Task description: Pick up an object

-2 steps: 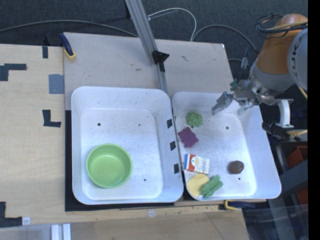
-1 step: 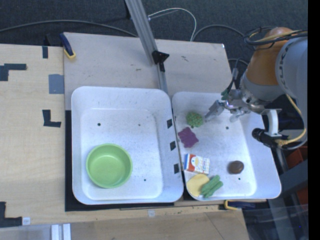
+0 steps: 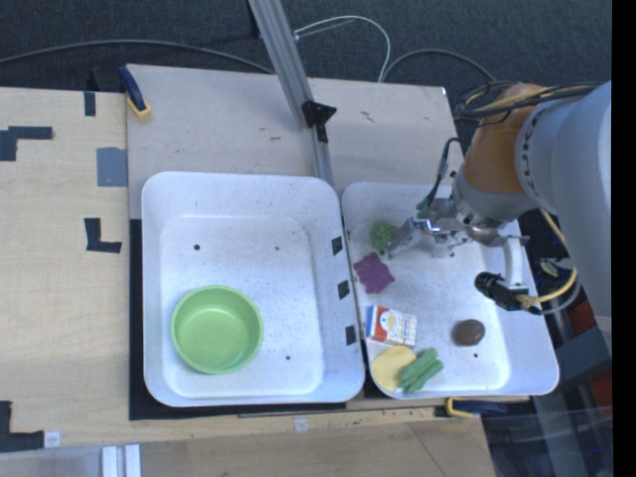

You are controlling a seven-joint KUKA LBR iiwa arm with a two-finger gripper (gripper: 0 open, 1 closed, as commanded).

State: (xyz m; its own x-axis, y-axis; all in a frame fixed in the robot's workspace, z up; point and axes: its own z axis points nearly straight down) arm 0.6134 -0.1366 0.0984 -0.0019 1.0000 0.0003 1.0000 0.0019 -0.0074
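My gripper (image 3: pixel 399 239) reaches in from the right, low over the upper left part of the right bin (image 3: pixel 517 366). Its tip is right beside a small green lumpy object (image 3: pixel 382 235); whether it touches is unclear. A purple piece (image 3: pixel 374 271) lies just below that. Nearer the front lie a small white, red and blue box (image 3: pixel 390 324), a yellow disc (image 3: pixel 391 366), a green pod (image 3: pixel 423 369) and a brown round piece (image 3: pixel 468 333).
The left bin (image 3: pixel 169 207) holds a light green bowl (image 3: pixel 217 328) at its front left. A slanted metal pole (image 3: pixel 288 58) comes down to the gap between the bins. Black cables (image 3: pixel 517 296) hang by the arm on the right.
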